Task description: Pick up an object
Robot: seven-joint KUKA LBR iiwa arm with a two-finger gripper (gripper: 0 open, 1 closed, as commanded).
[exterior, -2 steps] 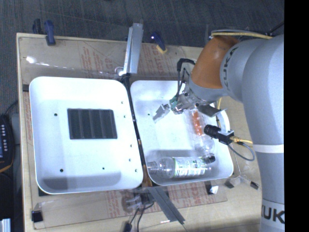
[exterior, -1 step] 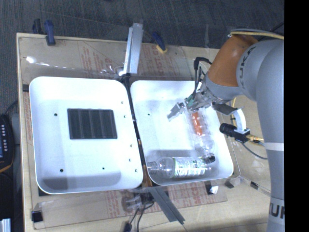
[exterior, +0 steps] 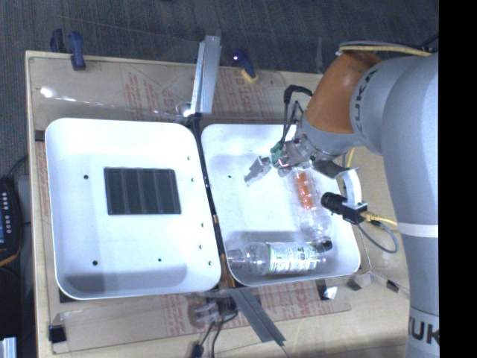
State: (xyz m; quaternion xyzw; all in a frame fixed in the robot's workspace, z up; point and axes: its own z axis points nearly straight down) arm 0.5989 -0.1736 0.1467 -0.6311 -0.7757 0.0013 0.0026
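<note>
You had the gripper (exterior: 262, 164) low in the right bin (exterior: 223, 192), toward its upper middle, with the fingers pointing out toward nine o'clock; whether they were spread or pressed together you could not tell, since they showed as a small grey blur against the white floor, and nothing could be seen between them. The nearest object was the clear bottle with the orange label (exterior: 307, 200), which lay from the fingers at about four o'clock, close by, its long axis running roughly from twelve to six o'clock and tilting a little toward five. A second clear bottle (exterior: 277, 257) lay along the bin's near wall at six o'clock, its long axis from nine to three. So the fingers looked aimed away from both bottles, and a reach would likely have needed a turn back toward the arm's side. The wrist and its cables hid the orange-labelled bottle's top end, and the transparent plastic made its outline hard to trace.
</note>
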